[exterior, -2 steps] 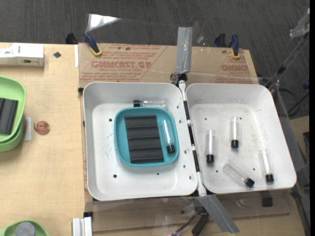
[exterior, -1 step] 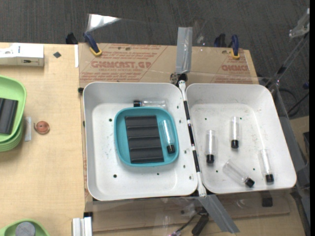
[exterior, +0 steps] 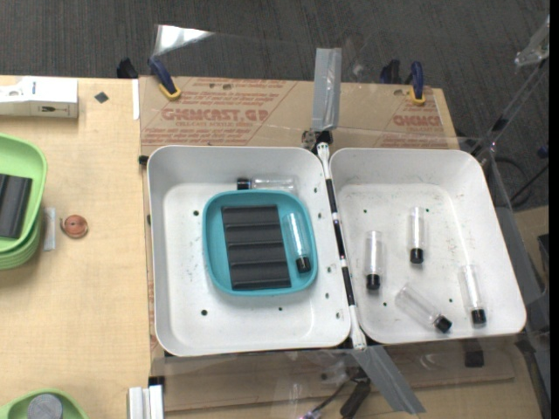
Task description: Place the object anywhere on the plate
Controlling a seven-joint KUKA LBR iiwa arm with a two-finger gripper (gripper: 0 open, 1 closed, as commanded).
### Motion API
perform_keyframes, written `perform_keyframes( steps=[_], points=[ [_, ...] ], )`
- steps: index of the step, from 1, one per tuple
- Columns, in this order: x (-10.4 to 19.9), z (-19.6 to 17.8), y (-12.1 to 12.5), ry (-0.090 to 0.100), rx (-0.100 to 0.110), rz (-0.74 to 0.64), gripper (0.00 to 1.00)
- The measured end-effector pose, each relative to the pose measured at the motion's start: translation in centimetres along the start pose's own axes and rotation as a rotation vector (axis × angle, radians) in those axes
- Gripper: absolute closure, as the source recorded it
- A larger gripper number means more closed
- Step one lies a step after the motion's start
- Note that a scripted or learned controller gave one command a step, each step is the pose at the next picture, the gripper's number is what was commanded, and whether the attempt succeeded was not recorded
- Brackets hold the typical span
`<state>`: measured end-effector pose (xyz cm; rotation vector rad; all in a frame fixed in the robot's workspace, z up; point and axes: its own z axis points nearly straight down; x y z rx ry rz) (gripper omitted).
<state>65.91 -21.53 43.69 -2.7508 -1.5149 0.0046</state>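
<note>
A teal square plate (exterior: 217,234) with a dark ribbed insert (exterior: 254,247) sits in the left white bin (exterior: 175,321). One clear tube with a black cap (exterior: 298,243) lies on the plate's right side, cap toward the front. Another clear tube (exterior: 264,183) lies on the bin floor just behind the plate. In the right bin (exterior: 498,234) lie several more clear black-capped tubes: one at the left (exterior: 373,258), one in the middle (exterior: 416,235), one at the front (exterior: 423,309) and one at the right (exterior: 472,293).
Cardboard (exterior: 262,112) with two clamps lies behind the bins. On the wooden bench at the left are a green tray (exterior: 22,208), a white box (exterior: 39,97) and a small orange disc (exterior: 75,226). A grey strip (exterior: 326,94) stands behind the bins' joint.
</note>
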Motion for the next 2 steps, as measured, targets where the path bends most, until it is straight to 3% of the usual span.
perform_keyframes(
  steps=[2],
  points=[
    [-0.22, -0.23, -0.18, -0.001, 0.002, 0.241, 0.00]
  ],
)
